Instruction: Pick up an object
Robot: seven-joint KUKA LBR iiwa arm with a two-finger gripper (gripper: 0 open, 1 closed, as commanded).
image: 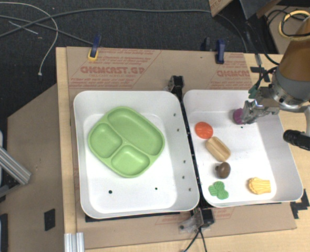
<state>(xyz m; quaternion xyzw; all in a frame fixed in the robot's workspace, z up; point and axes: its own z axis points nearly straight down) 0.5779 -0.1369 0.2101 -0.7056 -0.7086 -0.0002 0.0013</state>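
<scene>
My two-finger gripper (248,112) hangs low in the right white bin (281,161), at a small purple object (238,116) by the far wall — whether I grip it, I cannot tell. The wall crowds that side; open floor lies nearer, toward the orange ball (204,129) and tan cylinder (217,148).

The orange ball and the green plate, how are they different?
The orange ball is small and round; the green plate is big, flat and split into three sections. The ball lies in the right bin, the plate in the left bin. Both rest on white bin floors.
</scene>
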